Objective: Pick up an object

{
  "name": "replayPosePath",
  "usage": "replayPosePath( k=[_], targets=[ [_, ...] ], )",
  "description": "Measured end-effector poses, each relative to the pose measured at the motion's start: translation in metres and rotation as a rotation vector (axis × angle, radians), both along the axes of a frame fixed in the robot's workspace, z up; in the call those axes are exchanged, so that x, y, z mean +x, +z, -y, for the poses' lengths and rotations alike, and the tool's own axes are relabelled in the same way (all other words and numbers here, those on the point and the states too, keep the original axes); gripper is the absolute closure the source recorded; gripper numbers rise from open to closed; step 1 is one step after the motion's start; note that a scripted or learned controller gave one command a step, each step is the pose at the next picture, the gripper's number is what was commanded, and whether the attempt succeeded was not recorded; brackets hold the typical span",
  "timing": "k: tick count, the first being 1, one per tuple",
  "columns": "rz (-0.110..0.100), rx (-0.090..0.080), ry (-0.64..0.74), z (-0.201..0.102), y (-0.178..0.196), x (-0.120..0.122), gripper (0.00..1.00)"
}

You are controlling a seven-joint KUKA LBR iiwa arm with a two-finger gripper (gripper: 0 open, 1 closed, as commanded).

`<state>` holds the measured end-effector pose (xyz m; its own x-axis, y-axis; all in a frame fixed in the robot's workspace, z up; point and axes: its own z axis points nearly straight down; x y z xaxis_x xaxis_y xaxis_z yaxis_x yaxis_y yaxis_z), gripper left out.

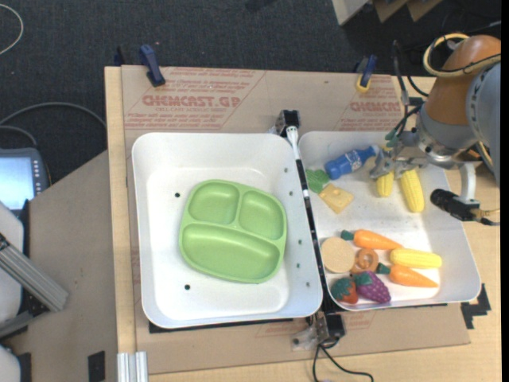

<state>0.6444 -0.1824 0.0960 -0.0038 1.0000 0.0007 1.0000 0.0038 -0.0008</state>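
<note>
The arm (461, 94) reaches in from the right over the right-hand bin (453, 289), and its end effector (395, 165) hangs low over that bin's upper half. Whether it is spread or pressed together cannot be told from this angle, and nothing can be seen caught in it.

Taking the end effector as the landmark: two yellow corn cobs lie right under and beside it. The smaller cob (385, 185) sits just below it, the larger cob (412, 190) just below and to its right, both near enough that contact cannot be ruled out. A blue bottle (348, 164) lies just to its left. Further left and slightly lower are a green piece (316, 181) and a pale yellow wedge (336, 199).

Well below it, along the bin's lower edge, lie a tan disc (337, 255), two carrots (376, 240) (413, 276), a yellow pepper (415, 258) and purple grapes (372, 288).

Far to its left, in the other bin (151, 213), rests a green divided plate (233, 231). Both bins sit on the desk (199, 102).
</note>
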Motion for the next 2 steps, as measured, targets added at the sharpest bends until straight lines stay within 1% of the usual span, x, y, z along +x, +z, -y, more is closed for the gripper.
replayPosePath(
  k=[1, 2],
  targets=[
    [-0.003, 0.004, 0.002, -0.075, -0.012, -0.020, 1.00],
    [0.009, 0.001, 0.001, -0.122, 0.096, -0.061, 1.00]
  ],
)
